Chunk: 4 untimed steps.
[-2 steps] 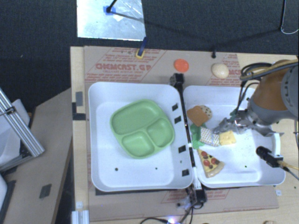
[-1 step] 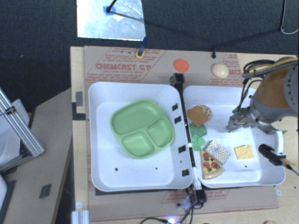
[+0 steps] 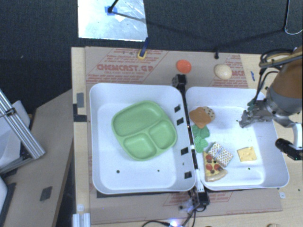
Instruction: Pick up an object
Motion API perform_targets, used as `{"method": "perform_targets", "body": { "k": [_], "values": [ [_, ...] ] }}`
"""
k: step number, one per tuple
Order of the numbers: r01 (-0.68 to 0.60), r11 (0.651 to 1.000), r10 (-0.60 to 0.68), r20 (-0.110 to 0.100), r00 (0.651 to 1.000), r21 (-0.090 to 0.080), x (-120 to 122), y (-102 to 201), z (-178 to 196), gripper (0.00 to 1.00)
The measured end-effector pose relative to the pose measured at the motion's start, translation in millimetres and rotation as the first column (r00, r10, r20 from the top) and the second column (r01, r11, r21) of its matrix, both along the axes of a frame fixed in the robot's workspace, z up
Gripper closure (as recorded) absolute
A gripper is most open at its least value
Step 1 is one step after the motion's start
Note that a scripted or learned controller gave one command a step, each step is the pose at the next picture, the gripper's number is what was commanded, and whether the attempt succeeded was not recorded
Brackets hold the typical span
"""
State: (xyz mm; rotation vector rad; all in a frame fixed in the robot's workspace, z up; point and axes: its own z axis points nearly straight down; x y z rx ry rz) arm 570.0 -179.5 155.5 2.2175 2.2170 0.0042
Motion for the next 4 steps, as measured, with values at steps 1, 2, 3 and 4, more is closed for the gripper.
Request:
{"method": "perform_targets", "body": {
  "k": [1,2,3,4],
  "values": [
    [-0.005,1.000,0.005,0.001,1.000,0.000,3,8,61,1.00],
    [-0.006,1.000,0.006,-0.003,1.000,0.001,4,8,69,1.00],
    [-0.010,1.000,0.010,-0.001,1.000,0.002,39,62,70,1.00],
    [-0.010,1.000,0.010,-0.002,1.000,0.003,54,114,71,1.00]
  ]
}}
